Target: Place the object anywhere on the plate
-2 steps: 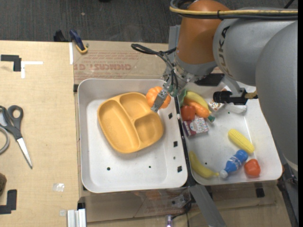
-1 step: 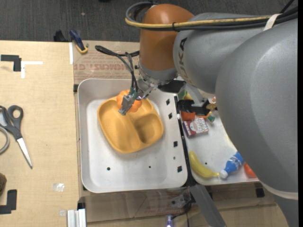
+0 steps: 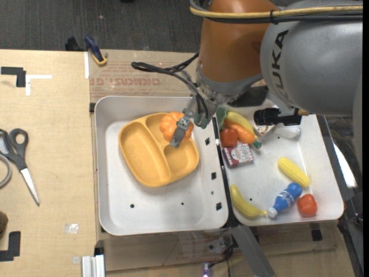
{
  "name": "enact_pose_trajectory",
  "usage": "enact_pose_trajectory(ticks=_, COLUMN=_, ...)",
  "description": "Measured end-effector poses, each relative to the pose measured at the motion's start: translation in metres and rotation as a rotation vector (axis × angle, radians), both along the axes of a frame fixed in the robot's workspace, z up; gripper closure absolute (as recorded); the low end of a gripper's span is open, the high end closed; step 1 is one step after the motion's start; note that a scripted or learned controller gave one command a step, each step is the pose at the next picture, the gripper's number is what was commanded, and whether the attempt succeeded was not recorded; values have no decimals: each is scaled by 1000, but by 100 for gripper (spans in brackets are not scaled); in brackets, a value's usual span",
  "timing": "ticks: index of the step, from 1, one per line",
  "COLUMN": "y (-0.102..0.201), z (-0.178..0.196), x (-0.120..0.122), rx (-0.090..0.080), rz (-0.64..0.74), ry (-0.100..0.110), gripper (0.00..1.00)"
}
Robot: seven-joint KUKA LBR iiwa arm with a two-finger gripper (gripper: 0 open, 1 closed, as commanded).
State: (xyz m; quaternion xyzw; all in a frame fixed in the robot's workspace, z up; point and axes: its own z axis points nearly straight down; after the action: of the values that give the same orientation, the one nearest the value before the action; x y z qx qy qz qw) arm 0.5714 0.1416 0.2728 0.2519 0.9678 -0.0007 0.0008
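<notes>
Looking down on the bench, I am seeing the gripper (image 3: 179, 136) hanging over the far-right corner of the yellow divided plate (image 3: 151, 157), which is lying in the left white bin (image 3: 155, 212). An orange pumpkin-like toy (image 3: 169, 124) is sitting at that same corner of the plate, right against the fingers, partly hidden behind them. I am not able to tell whether the fingers are apart or closed on it, nor whether the toy is resting on the plate or hanging just above it. In the right white bin (image 3: 323, 172) I am seeing a banana (image 3: 247, 205) near the front, a corn cob (image 3: 293, 172), a blue bottle (image 3: 286, 198) touching a red tomato-like piece (image 3: 307, 205), a small red packet (image 3: 239, 154), and a cluster of yellow, orange and red toy food (image 3: 236, 130) at the far side under the arm. Scissors (image 3: 20, 160) are lying on the wooden bench, well left of the bins.
</notes>
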Motion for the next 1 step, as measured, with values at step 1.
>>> enact_pose_trajectory(ticks=1, y=0, z=0, x=0, rx=0, rz=0, ry=0, gripper=0)
